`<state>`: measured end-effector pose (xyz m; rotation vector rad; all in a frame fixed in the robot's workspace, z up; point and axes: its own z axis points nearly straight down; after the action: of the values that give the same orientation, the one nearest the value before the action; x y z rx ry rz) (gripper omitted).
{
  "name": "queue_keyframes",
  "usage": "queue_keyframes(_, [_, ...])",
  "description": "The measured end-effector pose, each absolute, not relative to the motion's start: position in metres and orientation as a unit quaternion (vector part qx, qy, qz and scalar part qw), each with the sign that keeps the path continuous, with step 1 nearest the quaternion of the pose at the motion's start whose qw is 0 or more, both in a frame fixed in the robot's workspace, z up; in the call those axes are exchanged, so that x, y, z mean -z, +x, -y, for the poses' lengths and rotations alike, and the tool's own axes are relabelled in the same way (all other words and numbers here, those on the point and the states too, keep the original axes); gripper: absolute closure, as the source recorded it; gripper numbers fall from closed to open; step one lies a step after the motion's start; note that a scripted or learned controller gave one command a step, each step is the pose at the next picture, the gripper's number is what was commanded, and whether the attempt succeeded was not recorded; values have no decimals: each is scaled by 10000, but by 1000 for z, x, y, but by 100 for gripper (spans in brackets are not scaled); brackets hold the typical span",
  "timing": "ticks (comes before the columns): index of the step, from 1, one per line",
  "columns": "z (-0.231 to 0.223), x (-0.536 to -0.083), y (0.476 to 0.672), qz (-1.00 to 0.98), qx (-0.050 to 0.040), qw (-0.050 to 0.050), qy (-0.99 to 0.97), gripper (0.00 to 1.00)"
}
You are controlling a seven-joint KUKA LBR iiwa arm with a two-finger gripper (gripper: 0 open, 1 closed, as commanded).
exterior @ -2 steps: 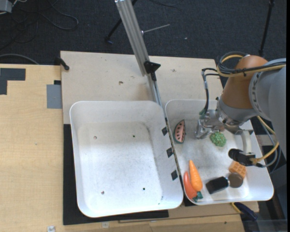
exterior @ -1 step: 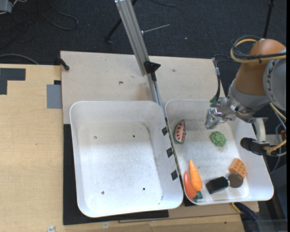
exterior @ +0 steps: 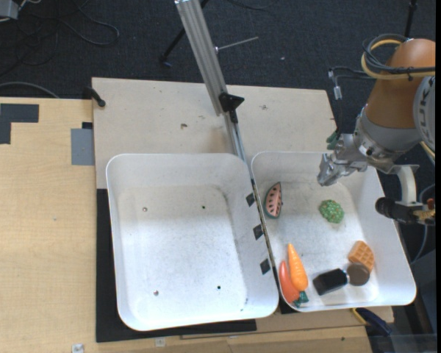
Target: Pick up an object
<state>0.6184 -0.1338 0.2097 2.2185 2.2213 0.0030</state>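
Note:
My gripper (exterior: pixel 329 173) hangs over the back part of the right bin (exterior: pixel 386 230), above and a little behind a green bumpy ball (exterior: pixel 331 211). Nothing shows between its fingers. A watermelon slice (exterior: pixel 273 199) lies near the bin's left wall. An orange carrot (exterior: pixel 296 268) and a red piece (exterior: pixel 285 282) beside it lie at the front left corner. A black block (exterior: pixel 330 281), a brown piece (exterior: pixel 359 273) and a waffle-like orange piece (exterior: pixel 361 254) sit at the front right.
The left bin (exterior: pixel 132 197) stands beside the right one, parted by a divider with black clips (exterior: pixel 255 215). A slanted metal rail (exterior: pixel 206 57) rises behind the bins. Black cables hang by the arm at the right.

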Motion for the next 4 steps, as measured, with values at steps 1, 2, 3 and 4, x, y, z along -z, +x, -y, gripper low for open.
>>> queue_keyframes(1, [135, -236, 618, -7077, 2, -2, 7065, 100])
queue_keyframes(2, [86, -242, 602, -7083, 6, -22, 7059, 100])
queue_keyframes(3, [23, -241, 592, -7087, 7, -26, 7055, 100])
queue_keyframes(4, [-26, -228, 581, -7086, 12, -28, 7056, 100])
